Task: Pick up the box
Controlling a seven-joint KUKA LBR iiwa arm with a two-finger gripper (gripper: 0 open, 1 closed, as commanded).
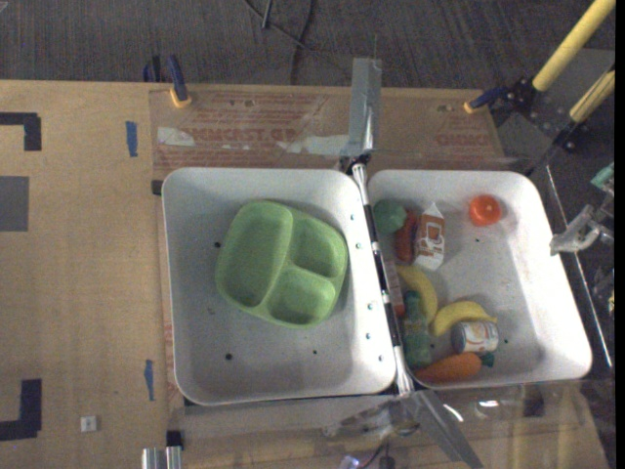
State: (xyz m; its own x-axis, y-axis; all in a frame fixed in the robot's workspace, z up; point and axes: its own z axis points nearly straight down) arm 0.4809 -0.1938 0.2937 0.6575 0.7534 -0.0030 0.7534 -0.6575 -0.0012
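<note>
Camera view: one box, perhaps two bananas.

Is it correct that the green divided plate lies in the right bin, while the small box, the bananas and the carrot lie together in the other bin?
Not quite. The camera view shows the green divided plate in the left bin, not the right one. The rest holds: the small box, the bananas and the carrot lie together in the other bin, the right bin.
</note>
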